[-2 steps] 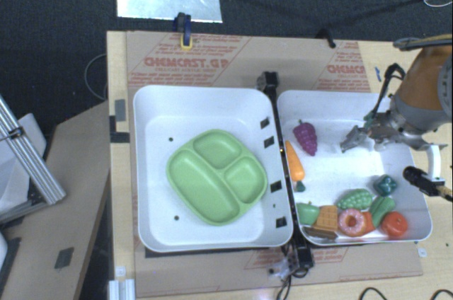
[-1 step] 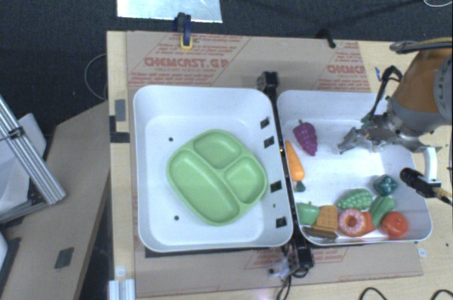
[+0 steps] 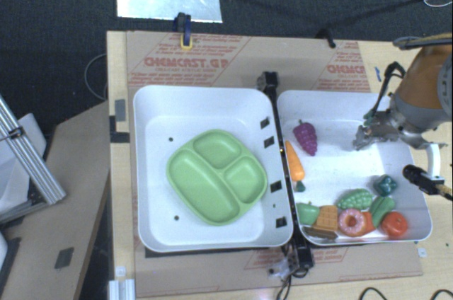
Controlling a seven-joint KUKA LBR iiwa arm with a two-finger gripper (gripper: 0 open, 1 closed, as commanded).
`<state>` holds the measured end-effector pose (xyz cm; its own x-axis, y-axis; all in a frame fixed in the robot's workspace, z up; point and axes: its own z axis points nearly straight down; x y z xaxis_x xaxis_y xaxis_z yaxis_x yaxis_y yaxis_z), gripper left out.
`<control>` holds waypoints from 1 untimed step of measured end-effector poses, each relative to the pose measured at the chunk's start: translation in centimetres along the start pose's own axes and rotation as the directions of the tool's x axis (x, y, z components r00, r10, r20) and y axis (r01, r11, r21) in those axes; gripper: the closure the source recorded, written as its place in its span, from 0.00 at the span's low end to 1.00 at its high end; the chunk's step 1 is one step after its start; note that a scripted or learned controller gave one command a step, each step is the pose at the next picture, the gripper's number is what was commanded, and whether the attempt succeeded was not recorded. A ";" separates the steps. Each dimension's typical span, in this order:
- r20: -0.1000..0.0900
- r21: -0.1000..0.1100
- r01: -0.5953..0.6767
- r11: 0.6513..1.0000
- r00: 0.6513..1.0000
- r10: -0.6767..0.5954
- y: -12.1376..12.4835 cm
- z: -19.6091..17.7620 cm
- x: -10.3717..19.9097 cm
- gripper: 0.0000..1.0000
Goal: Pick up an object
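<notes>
The gripper (image 3: 362, 138) hovers over the right bin's (image 3: 333, 171) far side; whether it's open I cannot tell. Best target: the lone grapes (image 3: 306, 136), left.

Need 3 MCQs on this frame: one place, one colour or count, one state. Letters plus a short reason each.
1. Where does the green divided plate lie?
A. in the left bin
B. in the right bin
C. on the bare bench

2. What colour is the bunch of grapes?
A. yellow
B. purple
C. white

3. How does the claw stand to the toy food?
A. it hangs over the right bin's far side, apart from the grapes and the carrot
B. it presses on the doughnut
C. it rests on the green plate

Key:
1 A, the plate lies flat in the middle of the left bin.
2 B, the grapes are purple with a green stem.
3 A, white bin floor shows between the claw and the nearest items.
</notes>
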<state>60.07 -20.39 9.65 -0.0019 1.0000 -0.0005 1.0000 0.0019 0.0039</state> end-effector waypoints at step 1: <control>0.001 -0.004 0.004 1.000 1.000 -0.004 1.1 -5.7 0.4 1.00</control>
<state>61.19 -19.96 15.36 -0.0057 1.0000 -0.0020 1.0000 0.0057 0.0075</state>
